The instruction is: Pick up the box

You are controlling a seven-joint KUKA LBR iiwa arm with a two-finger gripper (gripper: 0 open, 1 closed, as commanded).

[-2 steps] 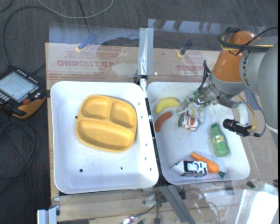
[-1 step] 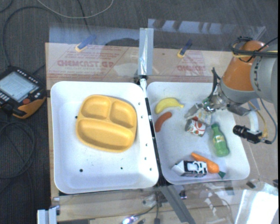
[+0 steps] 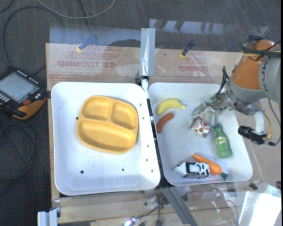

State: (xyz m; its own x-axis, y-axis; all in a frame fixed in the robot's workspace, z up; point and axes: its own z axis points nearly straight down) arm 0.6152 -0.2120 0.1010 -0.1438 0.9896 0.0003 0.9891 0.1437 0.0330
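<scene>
A small red-and-white box (image 3: 201, 126) lies tilted in the right bin (image 3: 179, 140), just right of its middle. My gripper (image 3: 208, 107) hangs at the end of the grey and orange arm (image 3: 251, 79), directly above and slightly behind the box's top edge, close to it or touching it. Nothing visibly hangs from the gripper. A second, black-and-white carton (image 3: 194, 169) lies on its side near the bin's front wall.
The right bin also holds a yellow banana (image 3: 170, 105), a red sausage (image 3: 163, 122), a green bottle (image 3: 221, 143) right of the box and an orange carrot (image 3: 208, 164). The left bin (image 3: 66, 168) holds a yellow divided tray (image 3: 107, 123). A teach pendant (image 3: 16, 92) lies at far left.
</scene>
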